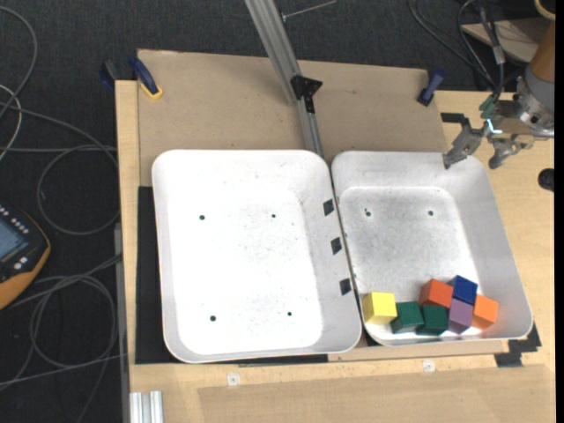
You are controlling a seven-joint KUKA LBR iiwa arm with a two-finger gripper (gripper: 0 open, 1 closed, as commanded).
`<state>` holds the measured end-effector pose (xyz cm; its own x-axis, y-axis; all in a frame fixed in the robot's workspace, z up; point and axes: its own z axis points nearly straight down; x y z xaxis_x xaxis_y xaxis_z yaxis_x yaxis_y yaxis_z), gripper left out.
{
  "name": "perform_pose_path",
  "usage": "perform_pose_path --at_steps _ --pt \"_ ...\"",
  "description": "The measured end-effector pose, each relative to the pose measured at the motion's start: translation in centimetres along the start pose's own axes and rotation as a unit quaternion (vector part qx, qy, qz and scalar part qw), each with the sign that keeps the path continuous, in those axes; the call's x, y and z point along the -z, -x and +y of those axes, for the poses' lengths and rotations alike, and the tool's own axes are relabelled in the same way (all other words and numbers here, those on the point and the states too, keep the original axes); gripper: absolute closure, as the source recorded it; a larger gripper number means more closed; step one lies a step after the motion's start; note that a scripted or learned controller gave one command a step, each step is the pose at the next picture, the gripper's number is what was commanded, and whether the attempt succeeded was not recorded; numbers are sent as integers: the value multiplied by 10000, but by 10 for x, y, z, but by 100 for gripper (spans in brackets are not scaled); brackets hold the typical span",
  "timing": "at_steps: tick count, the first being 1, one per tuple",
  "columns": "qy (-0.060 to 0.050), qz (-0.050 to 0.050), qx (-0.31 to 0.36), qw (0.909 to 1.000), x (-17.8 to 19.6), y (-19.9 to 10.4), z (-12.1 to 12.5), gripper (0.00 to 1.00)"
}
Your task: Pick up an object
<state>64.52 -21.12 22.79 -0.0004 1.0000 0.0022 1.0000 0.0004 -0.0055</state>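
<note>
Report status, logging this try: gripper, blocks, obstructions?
Gripper open, holding nothing, above right bin's far corner. Blocks clustered at near edge. Nothing in the way.

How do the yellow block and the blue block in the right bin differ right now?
The yellow block sits at the left end of the cluster, with bare floor to its left; the blue block sits toward the right end, crowded by the orange and purple blocks. The yellow block appears to rest on the bin floor, while the blue block looks perched higher, partly on its neighbours. Both lie at the near edge of the right bin, far from the claw.
</note>
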Motion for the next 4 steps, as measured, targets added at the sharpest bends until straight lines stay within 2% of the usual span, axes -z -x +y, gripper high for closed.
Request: perform_pose_path --at_steps 1,2,4 --pt "22 -14 9 10000 4 0 1 0" --pt "-5 -4 -4 10000 -56 6 -4 0" --pt "5 -6 7 10000 -130 1 -6 0"
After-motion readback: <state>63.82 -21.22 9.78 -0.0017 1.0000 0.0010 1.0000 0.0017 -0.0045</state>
